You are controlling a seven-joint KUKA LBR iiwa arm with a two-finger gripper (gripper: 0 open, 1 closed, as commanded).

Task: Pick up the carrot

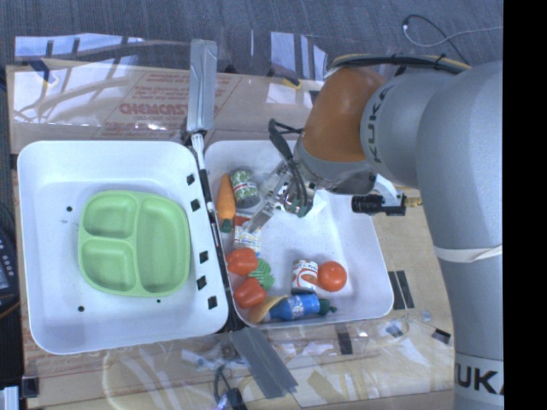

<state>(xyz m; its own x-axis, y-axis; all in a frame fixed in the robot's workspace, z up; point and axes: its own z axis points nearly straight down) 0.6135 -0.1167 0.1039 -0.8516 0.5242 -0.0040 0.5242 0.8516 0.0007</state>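
- Carrot lies in the right bin, along its left wall, just beside a small green-labelled can.
- Gripper hangs over the same bin, its fingers pointing down-left, close to the carrot's right side; nothing shows between them, and whether they are parted or closed I cannot tell.
- Red tomato-like pieces, a blue bottle and an orange ball sit nearer the front.
- Green divided plate rests in the left bin.
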